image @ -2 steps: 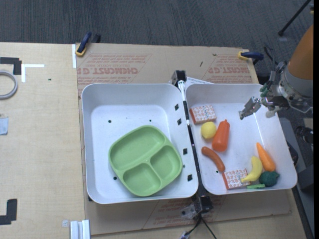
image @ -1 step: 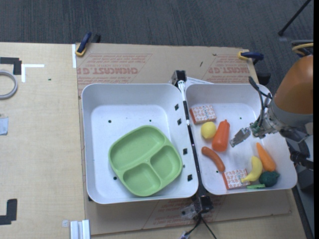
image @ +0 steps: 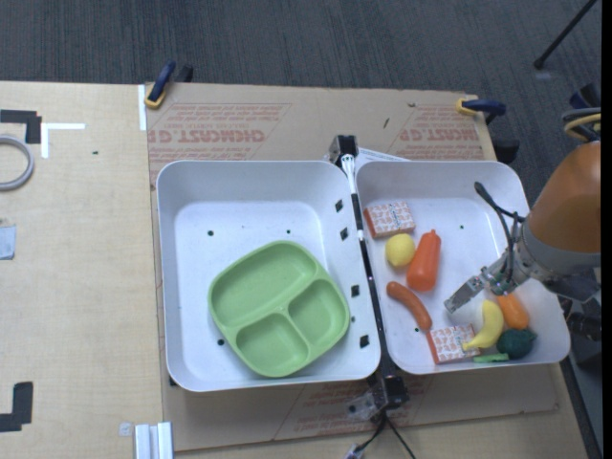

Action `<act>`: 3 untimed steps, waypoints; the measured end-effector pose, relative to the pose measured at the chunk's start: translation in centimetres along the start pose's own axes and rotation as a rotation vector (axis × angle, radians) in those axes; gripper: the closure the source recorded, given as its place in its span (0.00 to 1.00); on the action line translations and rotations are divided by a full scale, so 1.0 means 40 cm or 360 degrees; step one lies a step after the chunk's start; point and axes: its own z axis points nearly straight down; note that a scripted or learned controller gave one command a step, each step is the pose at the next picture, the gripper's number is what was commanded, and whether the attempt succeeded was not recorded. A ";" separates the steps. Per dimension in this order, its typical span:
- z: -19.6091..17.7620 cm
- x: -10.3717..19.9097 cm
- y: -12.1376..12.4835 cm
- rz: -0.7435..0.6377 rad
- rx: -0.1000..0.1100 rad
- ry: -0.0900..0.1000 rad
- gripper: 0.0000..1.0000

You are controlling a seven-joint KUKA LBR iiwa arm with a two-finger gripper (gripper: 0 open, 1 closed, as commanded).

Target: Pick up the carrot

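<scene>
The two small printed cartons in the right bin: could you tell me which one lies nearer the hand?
The carton at the bin's front edge, beside the banana; the other carton lies farther back, above the lemon.

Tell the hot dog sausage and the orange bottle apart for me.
The sausage is thin, reddish and lies diagonally near the right bin's divider side. The orange bottle is thicker, brighter orange, with a narrower top, lying nearly straight beside the lemon. Both are elongated and lie flat.

Your gripper (image: 469, 295) hovers low in the right bin (image: 449, 175), just left of the carrot (image: 514, 310) and banana (image: 489, 323). The green tray (image: 277, 309) sits in the left bin (image: 239, 175).
</scene>
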 end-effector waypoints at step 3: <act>-0.002 0.043 -0.058 -0.0028 -0.0007 -0.0009 0.00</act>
